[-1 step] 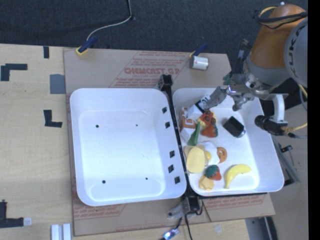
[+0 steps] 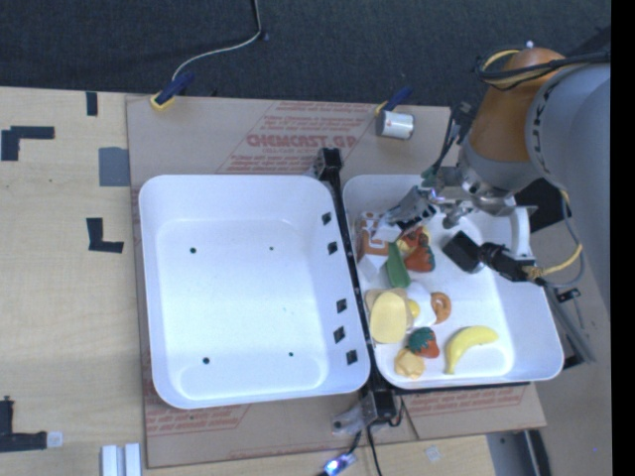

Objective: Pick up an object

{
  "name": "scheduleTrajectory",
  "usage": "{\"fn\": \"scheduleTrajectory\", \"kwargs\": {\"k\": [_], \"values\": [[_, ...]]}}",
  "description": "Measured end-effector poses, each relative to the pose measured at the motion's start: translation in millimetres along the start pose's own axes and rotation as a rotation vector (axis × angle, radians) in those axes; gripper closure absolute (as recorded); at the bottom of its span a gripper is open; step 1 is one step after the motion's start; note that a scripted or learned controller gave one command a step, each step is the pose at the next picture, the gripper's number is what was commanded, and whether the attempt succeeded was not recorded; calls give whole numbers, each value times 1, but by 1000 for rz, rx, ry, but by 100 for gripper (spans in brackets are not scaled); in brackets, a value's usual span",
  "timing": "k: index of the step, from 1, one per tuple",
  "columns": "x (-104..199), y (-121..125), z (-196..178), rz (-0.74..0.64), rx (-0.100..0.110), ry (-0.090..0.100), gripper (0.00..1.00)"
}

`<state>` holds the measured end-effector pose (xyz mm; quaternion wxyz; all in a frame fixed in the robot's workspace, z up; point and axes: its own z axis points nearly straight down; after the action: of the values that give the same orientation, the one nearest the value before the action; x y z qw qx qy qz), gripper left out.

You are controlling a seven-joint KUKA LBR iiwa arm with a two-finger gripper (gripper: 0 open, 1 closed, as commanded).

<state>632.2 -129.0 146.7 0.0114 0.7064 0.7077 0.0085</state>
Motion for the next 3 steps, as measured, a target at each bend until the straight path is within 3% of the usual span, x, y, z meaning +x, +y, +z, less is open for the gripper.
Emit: {"fn": "scheduleTrajectory", "kwargs": {"k": [3], "values": [[0, 0, 3, 0, 1, 1, 0]]}}
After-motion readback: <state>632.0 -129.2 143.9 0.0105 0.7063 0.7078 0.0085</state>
